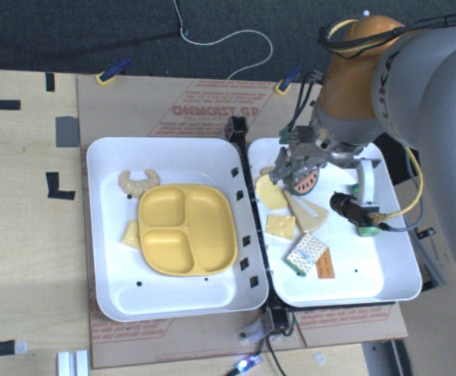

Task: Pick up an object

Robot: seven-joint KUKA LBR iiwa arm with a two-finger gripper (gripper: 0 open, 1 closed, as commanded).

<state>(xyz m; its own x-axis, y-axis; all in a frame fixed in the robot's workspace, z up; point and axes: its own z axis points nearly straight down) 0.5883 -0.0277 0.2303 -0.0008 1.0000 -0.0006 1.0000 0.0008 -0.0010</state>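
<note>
Left bin (103, 233) first: you've got a yellow divided plate (187, 228) in the middle, a tan croissant-shaped piece (137, 182) at its 11 o'clock and a yellow wedge (131, 233) poking out at its 9 o'clock. Nothing there is being worked.

Right bin (385, 284): the loose pile sits in its left half. Pale yellow round piece (271, 194) at 12 of the pile, yellow cheese square (281, 226) under it, a cream wedge (310, 214) at the square's 2 o'clock, patterned packet (307, 251) at 6, small orange strip (325, 263) just beside the packet.

Gripper (294, 169) is down at the bin's 10 o'clock corner, right over the round piece and a red-patterned item (307, 181). Can't tell whether it's spread or closed from this angle, and you can't see anything held in it.

Progress, my read: approach done, grasp unconfirmed, lift not yet done.

Likely target is the round piece: lies flat, no clear long axis. The cream wedge is the one with direction, long axis running roughly 10 to 4.
</note>
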